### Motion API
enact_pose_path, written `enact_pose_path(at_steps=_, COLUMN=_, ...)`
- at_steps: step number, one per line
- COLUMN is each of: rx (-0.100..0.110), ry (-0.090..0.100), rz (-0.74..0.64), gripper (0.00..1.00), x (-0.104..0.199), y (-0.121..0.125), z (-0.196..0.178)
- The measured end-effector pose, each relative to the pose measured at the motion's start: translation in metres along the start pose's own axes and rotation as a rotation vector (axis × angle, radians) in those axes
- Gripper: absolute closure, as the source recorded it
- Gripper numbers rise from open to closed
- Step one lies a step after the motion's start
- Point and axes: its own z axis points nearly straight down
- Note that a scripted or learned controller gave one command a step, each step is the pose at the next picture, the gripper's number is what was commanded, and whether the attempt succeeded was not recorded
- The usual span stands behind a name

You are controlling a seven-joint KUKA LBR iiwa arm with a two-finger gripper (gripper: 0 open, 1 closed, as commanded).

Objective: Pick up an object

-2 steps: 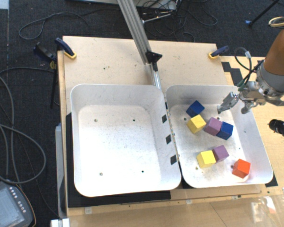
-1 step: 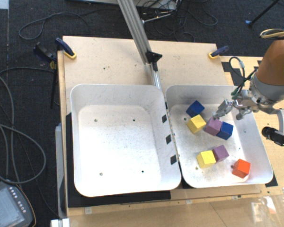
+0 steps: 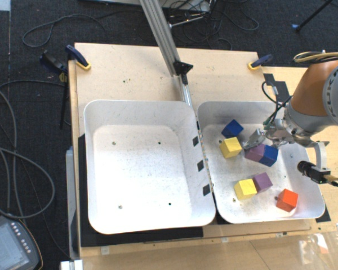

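Several small blocks lie in the right bin (image 3: 228, 208). A blue block (image 3: 232, 129) and a yellow block (image 3: 231, 147) sit at its upper left. A purple block (image 3: 253, 153) and a second blue block (image 3: 269, 156) touch each other in the middle. Nearer the front are a yellow block (image 3: 245, 188), a purple block (image 3: 263, 180) and an orange block (image 3: 287, 199). My gripper (image 3: 256, 140) comes in from the right and hangs low, right over the middle purple and blue pair. It partly covers their upper edges.
The left bin (image 3: 136, 167) holds only dark specks. A slanted metal pole (image 3: 160, 30) runs from the top down to the gap between the bins. The grey and orange arm (image 3: 318, 97) overhangs the right bin's right side. Clamps sit at the board's back corners.
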Motion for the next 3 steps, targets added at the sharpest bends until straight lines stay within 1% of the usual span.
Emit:
enact_pose_path(at_steps=1, rx=-0.003, ry=-0.002, rz=-0.001, gripper=1.0, x=0.0, y=0.001, z=-0.012)
enact_pose_path(at_steps=3, rx=-0.007, ry=-0.003, rz=-0.005, gripper=1.0, x=0.006, y=0.019, z=-0.108)
